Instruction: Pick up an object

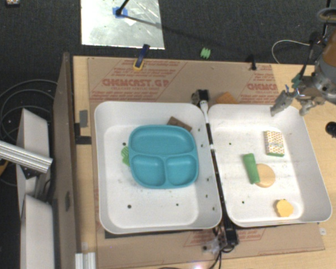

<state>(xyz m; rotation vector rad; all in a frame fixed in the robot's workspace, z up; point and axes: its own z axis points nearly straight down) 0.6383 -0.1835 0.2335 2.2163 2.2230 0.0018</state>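
Lying in the middle of the right bin (316, 172), a green cylinder (250, 167) with its long axis running roughly up and down the view, top end tipped slightly left, lower right side touching a tan disc (265, 176). Just above and to the right, a patterned small box (274, 143), long axis also near vertical, green edge at its lower end. Toward the bin's near edge, a yellow lump (284, 208), apart from the rest. Plenty of bare white floor left of the cylinder and along the bin's upper half. In the left bin (109, 206), a teal divided plate (162, 155) with three compartments, covering part of a brown piece (180, 123) at its upper right and a green bit (125, 154) at its left rim. Above the right bin's upper right corner, the gripper (294, 101), fingers spread apart, nothing between them, clear of the bin rim. On the cardboard sheet (129, 80) beneath, red lettering reading "CHEMCAST GP".
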